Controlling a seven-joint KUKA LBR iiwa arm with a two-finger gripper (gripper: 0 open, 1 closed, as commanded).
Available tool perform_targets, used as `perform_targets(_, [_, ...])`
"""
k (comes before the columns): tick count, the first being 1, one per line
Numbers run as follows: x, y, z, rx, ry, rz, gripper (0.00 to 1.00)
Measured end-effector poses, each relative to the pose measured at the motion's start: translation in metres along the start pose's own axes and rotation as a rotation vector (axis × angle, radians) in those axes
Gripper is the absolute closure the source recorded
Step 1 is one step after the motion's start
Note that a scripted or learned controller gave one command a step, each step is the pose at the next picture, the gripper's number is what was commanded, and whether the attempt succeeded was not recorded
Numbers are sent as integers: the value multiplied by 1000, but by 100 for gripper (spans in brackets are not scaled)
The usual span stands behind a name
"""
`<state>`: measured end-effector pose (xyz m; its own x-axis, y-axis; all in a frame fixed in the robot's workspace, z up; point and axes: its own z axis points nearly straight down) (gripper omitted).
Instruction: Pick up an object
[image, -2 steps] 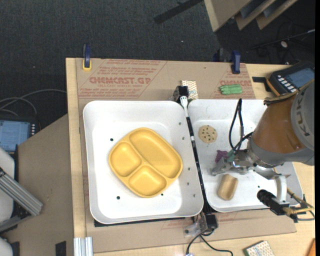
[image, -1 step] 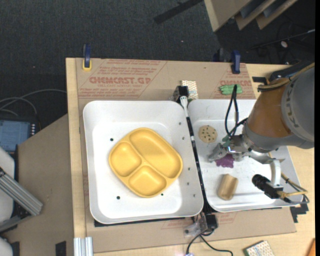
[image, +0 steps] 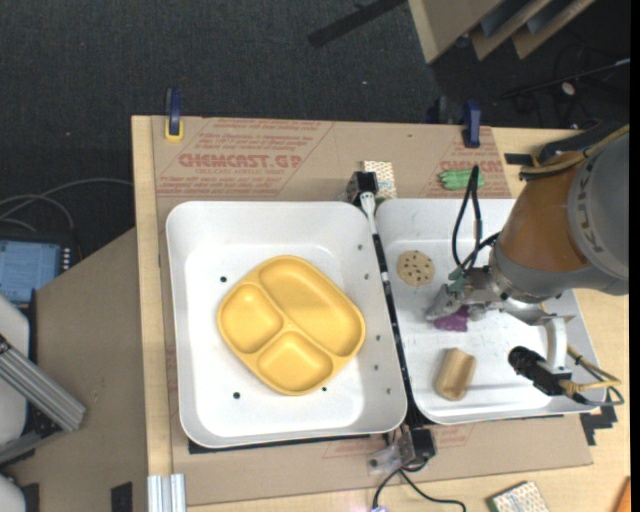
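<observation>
Left bin (image: 190, 300): yellow tray (image: 290, 322) fills centre, margins free. Right bin (image: 425, 405): cookie (image: 414, 266), purple object (image: 452, 321), cork (image: 455, 373) crowd floor.

Red print reading "CHEMCAST G.P." runs across the brown cardboard sheet (image: 250, 150) under the bins, with smaller lines above and below it too fine to read; more red lettering beside the green object (image: 460, 180) is partly covered and illegible

Left bin (image: 190, 330): divided tray (image: 289, 323) at centre. Right bin (image: 420, 225), beside it: cookie (image: 414, 266) nearest the tray; cylinder (image: 455, 373) in front of cookie; small toy (image: 451, 320) between them.
</observation>
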<state>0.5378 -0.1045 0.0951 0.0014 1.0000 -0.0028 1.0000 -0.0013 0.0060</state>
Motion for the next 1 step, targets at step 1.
perform_targets(1, [88,23,-96,-5,4,-11,100])
